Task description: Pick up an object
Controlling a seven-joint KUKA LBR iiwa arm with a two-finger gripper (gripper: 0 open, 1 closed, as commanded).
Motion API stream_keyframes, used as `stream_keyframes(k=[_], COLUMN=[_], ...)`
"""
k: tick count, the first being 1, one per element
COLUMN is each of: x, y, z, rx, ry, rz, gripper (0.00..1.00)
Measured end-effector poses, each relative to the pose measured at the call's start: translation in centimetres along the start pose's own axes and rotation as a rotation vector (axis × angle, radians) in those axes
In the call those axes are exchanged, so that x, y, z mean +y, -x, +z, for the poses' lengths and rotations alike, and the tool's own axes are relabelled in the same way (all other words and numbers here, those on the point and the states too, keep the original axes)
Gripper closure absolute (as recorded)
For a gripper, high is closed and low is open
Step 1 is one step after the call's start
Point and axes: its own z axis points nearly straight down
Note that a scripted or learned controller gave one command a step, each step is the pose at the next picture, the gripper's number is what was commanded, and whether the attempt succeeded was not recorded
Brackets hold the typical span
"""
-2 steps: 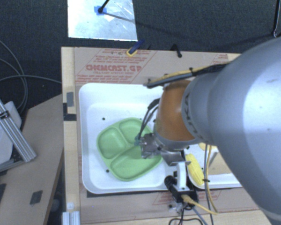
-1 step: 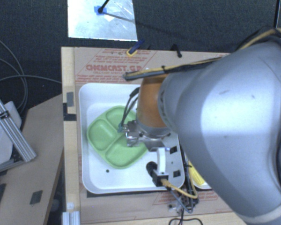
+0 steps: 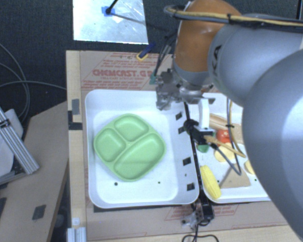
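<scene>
Gripper (image 3: 164, 103) hangs over the left bin's (image 3: 98, 193) far right corner, beyond the green plate (image 3: 129, 146), probably lining up; I can't tell its state.

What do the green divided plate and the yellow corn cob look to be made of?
Green divided plate with three compartments: apparently moulded plastic, matte to lightly satin, with an even colour and soft rounded ridges. Yellow corn cob: probably a plastic or rubber toy, with uniform yellow and regular kernel bumps; too small to be sure.
</scene>
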Motion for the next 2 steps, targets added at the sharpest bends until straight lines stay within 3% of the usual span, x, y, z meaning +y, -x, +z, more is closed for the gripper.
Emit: stream_keyframes(k=[1,2], x=[-1.8,-1.1], y=[-1.7,-4.0], z=[8.3,15.6], rx=[-0.002,0.002], ry=[-0.027,-0.003], rz=[-0.003,-0.001], gripper=[1.0,1.0])
